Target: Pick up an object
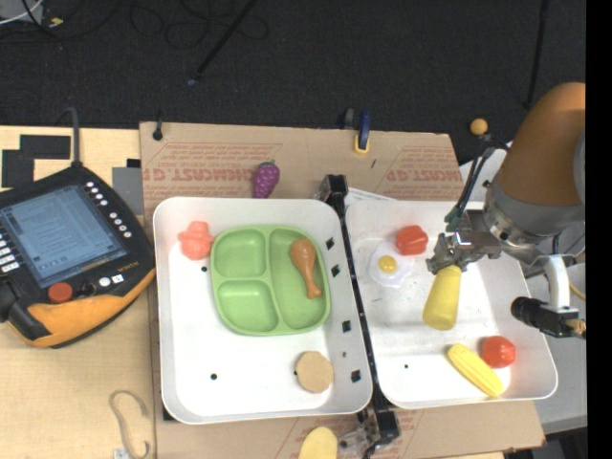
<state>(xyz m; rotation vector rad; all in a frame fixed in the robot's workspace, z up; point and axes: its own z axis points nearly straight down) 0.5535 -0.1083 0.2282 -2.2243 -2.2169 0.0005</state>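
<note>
Corn (475, 368) sat just below the yellow bottle (442, 296); end effector (452, 259) was at the bottle's top, grip unclear, so pickup looked unfinished.

A: Where does the camera sit?

B: High above the bench, fixed, looking down at a slant, so the near edge of the bench lies at the bottom and the dark floor at the top.

A: How much does it take in?

B: It stands well back: both bins fit whole, the left bin (177, 352) and the right bin (535, 371), with the cardboard sheet (306, 161) under them and a pendant (62, 247) far left.

A: And the arm (540, 161)?

B: It enters from the right edge.
</note>
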